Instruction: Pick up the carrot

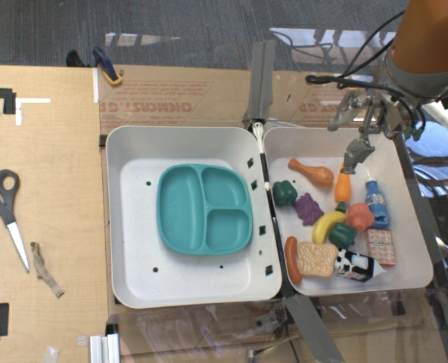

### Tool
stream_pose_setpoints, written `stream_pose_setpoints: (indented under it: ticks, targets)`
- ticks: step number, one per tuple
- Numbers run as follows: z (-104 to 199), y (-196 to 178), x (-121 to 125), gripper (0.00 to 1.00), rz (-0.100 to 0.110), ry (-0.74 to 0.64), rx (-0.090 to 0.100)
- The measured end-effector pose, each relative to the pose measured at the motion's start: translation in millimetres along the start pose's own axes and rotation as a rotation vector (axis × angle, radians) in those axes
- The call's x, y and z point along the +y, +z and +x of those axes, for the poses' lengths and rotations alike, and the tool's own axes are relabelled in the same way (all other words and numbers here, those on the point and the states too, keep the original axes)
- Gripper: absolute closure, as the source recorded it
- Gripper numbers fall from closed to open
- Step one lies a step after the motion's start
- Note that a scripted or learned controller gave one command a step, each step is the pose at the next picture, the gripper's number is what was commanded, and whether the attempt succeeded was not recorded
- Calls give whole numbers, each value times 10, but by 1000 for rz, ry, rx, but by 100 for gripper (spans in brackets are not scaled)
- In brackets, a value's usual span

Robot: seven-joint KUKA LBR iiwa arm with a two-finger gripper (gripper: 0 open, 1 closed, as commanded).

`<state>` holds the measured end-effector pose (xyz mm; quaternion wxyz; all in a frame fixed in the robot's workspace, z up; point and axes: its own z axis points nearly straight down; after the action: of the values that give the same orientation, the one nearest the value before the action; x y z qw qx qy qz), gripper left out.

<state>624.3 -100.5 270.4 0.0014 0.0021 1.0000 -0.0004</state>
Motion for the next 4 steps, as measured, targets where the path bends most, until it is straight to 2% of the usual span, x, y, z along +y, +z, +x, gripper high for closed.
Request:
stream_pose_setpoints:
  ticks: [1,2,3,4]
  targets:
    - [402,1498,-338,0,0,172,1]
    - [172,1765,-478,0,0,180,-3]
    - [152,1657,-468,100,1,177,-9]
    - [727,1187,8,100,-1,131,1]
